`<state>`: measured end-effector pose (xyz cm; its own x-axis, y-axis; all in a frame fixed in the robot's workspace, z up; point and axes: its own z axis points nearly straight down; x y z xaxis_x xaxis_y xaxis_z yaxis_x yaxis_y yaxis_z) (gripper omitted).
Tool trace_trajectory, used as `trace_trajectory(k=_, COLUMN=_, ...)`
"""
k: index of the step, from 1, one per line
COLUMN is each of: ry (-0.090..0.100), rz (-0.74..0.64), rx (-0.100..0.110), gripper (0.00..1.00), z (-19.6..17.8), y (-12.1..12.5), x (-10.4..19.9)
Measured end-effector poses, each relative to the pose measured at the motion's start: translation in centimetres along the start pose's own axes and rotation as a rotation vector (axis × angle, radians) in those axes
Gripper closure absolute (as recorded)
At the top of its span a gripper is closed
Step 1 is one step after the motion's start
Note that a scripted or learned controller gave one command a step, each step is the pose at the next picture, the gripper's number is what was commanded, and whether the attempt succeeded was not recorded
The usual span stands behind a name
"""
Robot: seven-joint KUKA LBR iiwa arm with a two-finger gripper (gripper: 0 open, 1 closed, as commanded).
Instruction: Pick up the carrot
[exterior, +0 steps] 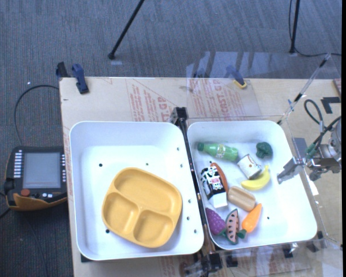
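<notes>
The carrot (252, 217) is a small orange toy with a green top. It lies in the right bin (288, 224), near the front, beside a watermelon slice (233, 226) and just below a tan bread roll (241, 198). The grey gripper (299, 165) hangs at the right rim of that bin, well to the right of the carrot and further back. Nothing shows in its grasp.
The right bin also holds a green bottle (218, 150), broccoli (264, 149), a small can (249, 165), a banana (256, 180), a cow-print carton (213, 182) and purple grapes (214, 220). A yellow divided plate (142, 206) lies in the left bin (86, 154).
</notes>
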<state>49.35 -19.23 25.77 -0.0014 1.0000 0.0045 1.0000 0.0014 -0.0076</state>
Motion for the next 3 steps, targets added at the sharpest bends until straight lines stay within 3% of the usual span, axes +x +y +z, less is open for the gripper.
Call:
trace_trajectory(k=1, ry=0.006, rz=-0.018, rx=0.015, gripper=0.0, z=15.3, y=-2.1, x=4.2)
trace_trajectory(k=2, ry=0.005, rz=-0.006, rx=0.008, gripper=1.0, z=14.0, y=-1.9, x=3.8)
trace_trajectory(k=3, ry=0.0, rz=0.207, rx=0.0, gripper=1.0, z=11.3, y=-1.4, x=6.8)
